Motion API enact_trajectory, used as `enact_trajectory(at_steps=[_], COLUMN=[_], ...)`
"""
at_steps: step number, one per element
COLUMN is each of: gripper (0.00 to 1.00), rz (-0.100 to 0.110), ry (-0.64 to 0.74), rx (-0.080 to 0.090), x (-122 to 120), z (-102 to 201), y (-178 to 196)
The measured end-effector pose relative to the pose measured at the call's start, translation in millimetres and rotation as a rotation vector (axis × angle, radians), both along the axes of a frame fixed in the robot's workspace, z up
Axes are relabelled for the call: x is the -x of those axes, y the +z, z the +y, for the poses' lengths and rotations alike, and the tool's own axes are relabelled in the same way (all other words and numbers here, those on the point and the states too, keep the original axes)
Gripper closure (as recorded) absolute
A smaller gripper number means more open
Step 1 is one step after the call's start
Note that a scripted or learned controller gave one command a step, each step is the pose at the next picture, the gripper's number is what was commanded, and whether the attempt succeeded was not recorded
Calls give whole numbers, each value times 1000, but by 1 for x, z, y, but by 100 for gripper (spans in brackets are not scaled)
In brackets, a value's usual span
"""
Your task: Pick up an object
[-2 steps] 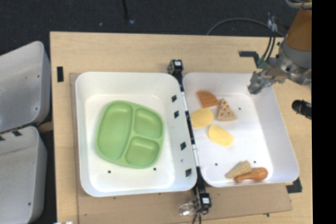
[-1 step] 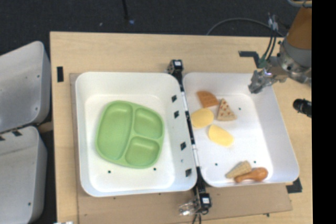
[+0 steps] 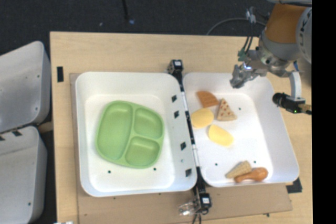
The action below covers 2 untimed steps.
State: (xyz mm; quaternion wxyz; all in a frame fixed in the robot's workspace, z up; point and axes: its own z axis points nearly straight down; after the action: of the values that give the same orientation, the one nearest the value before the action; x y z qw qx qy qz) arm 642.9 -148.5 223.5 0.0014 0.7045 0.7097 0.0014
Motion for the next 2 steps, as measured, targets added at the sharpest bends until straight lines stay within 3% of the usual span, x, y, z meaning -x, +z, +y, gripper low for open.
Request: enact_trajectory(at_steps=[2], gripper=[100], rz=[1], ry=[0], rx=[-1], x=[-13], z=[108], y=[6])
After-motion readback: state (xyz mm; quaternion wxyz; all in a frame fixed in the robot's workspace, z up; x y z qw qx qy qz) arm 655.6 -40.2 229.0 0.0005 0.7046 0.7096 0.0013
